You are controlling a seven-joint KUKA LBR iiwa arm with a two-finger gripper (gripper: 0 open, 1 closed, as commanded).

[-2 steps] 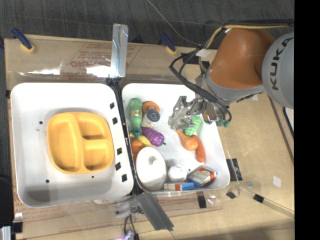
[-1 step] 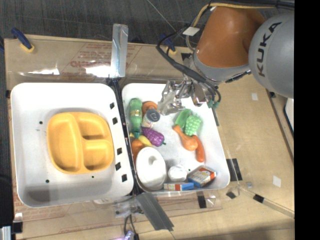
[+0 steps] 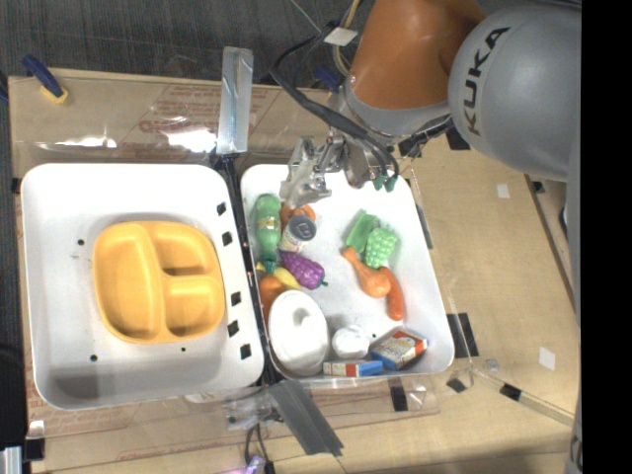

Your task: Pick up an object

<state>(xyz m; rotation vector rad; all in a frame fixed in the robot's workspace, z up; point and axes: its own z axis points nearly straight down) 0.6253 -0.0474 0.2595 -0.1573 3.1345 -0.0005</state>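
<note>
White plastic forms two shallow bins side by side on a bench. The left bin (image 3: 59, 215) holds a yellow divided tray (image 3: 158, 279). The right bin (image 3: 420, 265) is crowded with toys: a green bottle (image 3: 267, 220), a purple grape bunch (image 3: 304, 270), a green block (image 3: 373, 240), an orange carrot (image 3: 370, 276), a white cup (image 3: 298, 329), and a small red carton (image 3: 400, 347) near the front edge. The grey and orange arm (image 3: 464, 57) reaches in from the right. Its metal gripper (image 3: 308, 181) hangs over the right bin's back left corner, just above the green bottle; whether it is open or closed cannot be told.
</note>
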